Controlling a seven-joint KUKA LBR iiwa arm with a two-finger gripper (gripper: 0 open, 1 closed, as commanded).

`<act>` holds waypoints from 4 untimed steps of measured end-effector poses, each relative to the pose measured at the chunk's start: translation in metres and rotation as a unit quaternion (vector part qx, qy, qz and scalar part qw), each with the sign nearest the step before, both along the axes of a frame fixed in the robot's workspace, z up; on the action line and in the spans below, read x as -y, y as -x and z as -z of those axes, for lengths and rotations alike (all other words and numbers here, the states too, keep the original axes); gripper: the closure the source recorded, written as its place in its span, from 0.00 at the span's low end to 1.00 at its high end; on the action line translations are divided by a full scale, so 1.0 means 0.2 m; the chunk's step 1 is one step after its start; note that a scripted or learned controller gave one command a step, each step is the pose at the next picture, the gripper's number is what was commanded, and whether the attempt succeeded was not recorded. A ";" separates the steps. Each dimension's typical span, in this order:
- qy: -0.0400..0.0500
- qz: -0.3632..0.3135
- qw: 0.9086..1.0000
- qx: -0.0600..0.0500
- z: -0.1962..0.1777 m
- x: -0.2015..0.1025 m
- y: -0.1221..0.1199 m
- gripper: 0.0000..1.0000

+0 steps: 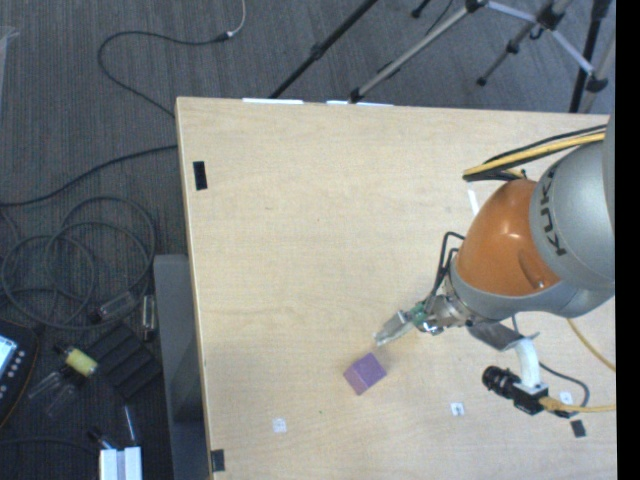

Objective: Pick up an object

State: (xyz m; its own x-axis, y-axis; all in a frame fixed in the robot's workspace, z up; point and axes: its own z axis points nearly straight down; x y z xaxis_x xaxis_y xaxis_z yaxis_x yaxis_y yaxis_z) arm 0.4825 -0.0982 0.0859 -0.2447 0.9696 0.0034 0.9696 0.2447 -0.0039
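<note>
One purple block (364, 373) sits on your bench (300, 248); your gripper (392, 332) hovers just beside it, up-right; fingers' state, I cannot tell; nothing visibly gripped.

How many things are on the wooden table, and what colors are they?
Purple: 1, the small purple cube
White: 2, tiny white square tags and
Black: 2, small black rectangular markers at the left edge and
Total: 5 on the light wooden table
</note>
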 end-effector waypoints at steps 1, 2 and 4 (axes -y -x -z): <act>-0.001 0.001 1.000 -0.001 -0.04 0.00 0.00 1.00; -0.001 0.001 1.000 -0.001 -0.04 0.00 0.00 0.00; -0.001 0.001 1.000 -0.003 -0.08 -0.01 0.00 0.00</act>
